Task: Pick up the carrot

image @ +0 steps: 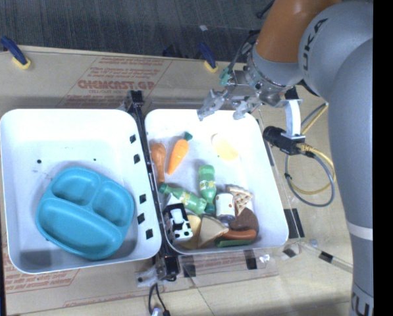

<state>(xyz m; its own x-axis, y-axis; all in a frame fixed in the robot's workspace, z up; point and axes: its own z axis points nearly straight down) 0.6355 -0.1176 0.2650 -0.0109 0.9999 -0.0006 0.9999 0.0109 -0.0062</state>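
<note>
Orange against white plastic, the carrot (pixel 178 155) lies in the right bin (pixel 267 170), in its upper left part, with its green top toward the far rim and its tip pointing down and left. Just to its left, close against the bin's left wall, lies a paler orange sausage-shaped piece (pixel 158 160). Below them sits a crowd of toy food: a green bottle (pixel 206 181), a small can (pixel 224 205) and a slice of bread (pixel 212 229) among others. A pale yellow disc (pixel 226 150) lies apart to the carrot's right. The left bin (pixel 25 127) holds a blue sectioned plate (pixel 84 210).

The gripper (pixel 224 103) hangs over the far rim of the right bin, above and to the right of the carrot and well clear of it. Its fingers look spread apart, with nothing between them.

To do this step well, the arm would need to travel left and toward the camera until it is centred over the carrot's thick middle. The fingers should be turned across its slanted length, then lowered straight. The neighbouring sausage piece is the likely snag; a finger landing between the two needs room, so aiming slightly toward the carrot's free right side seems wise.
</note>
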